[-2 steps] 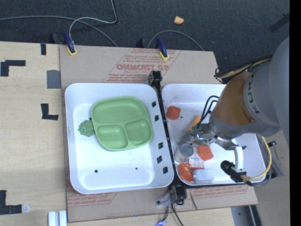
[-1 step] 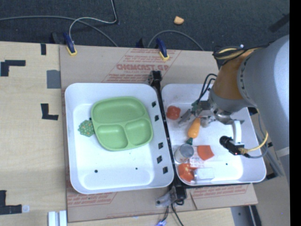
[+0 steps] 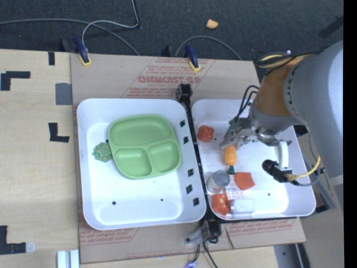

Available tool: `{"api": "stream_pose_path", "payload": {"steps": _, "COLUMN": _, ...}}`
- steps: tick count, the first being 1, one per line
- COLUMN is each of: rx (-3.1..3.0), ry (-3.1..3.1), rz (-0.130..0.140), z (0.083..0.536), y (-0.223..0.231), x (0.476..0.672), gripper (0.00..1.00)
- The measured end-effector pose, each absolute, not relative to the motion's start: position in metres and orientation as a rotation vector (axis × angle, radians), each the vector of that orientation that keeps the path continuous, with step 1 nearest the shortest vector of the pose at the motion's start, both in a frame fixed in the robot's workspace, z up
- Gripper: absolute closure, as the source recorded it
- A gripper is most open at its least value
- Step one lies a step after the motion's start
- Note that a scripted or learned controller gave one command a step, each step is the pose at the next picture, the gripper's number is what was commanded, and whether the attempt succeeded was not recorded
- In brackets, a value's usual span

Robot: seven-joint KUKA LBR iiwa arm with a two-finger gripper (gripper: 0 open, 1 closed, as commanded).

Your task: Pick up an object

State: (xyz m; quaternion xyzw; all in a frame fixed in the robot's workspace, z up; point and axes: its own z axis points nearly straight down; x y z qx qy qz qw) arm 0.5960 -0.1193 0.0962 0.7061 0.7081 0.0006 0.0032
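- Two shallow white bins sit side by side on a cardboard sheet atop a pale wooden bench, viewed from above at a slant.
- The left bin (image 3: 89, 166) carries a green divided plate (image 3: 145, 146), with a small green knobbly item (image 3: 102, 151) touching the plate's left edge.
- The grey arm (image 3: 312, 94), with its orange band (image 3: 273, 91) above the wrist, reaches in from the right over the right bin (image 3: 290, 205).
- The gripper (image 3: 230, 139) is low over the upper middle of the right bin; whether its claw is spread or pressed together cannot be told at this angle.
- An orange oblong object (image 3: 230, 157) lies just below the gripper's tip, close to it; nothing is seen pinched by the claw.
- A small red-orange rounded object (image 3: 206, 133) rests near the bin's upper left, beside the divider between the bins.
- A grey round can-like item (image 3: 219, 179) sits lower in the bin, with an orange-red block (image 3: 244, 180) just to its right.
- At the bin's lower left corner lie a red item (image 3: 220, 204) and a whitish packet (image 3: 243, 205), touching one another.
- Blue clamps (image 3: 83, 53) pin the cardboard at the far edge, and grey cables loop across the dark floor beyond.
- A small orange scrap (image 3: 212, 23) lies on that floor, well apart from the bins.
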Motion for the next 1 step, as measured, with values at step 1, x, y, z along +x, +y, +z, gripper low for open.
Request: {"api": "stream_pose_path", "payload": {"steps": 1, "rx": 2.219, "ry": 2.224, "rz": 0.0, "z": 0.1843, "y": -0.0579, "x": 0.5772, "gripper": 1.0}}
